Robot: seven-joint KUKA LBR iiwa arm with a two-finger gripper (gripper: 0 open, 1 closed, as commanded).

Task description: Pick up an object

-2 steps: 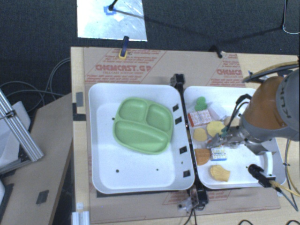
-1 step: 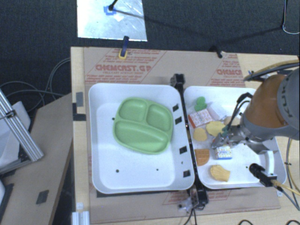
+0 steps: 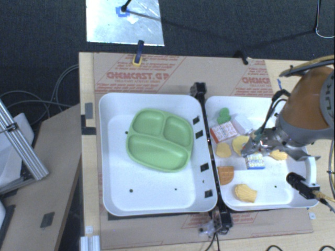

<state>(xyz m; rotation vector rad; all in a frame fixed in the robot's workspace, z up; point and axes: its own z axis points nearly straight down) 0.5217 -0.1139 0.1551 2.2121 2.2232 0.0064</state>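
White plastic forms both bins, and your arm [image 3: 309, 106] reaches into the right bin [image 3: 272, 200] from the right side. You can see the gripper [image 3: 255, 146] low over the middle of that bin, amid a cluster of small items; whether its fingers are apart or together you cannot tell, as the wrist hides them.

Just under the gripper lies a small blue-and-white box [image 3: 255, 163], its long axis running roughly left to right across the bin. You cannot tell if the gripper touches it. To its left sit a yellow round piece [image 3: 223, 150] and another yellow piece [image 3: 240, 143], partly under the gripper. A red-and-white packet [image 3: 223, 132] lies farther back, its long axis tilted from lower left to upper right, with a green block [image 3: 224, 115] just behind it. Near the front you have an orange-brown wedge [image 3: 225, 174] and a yellow ridged item [image 3: 245, 193].

Your left bin [image 3: 112, 192] holds a green divided plate [image 3: 159, 139], lying flat.
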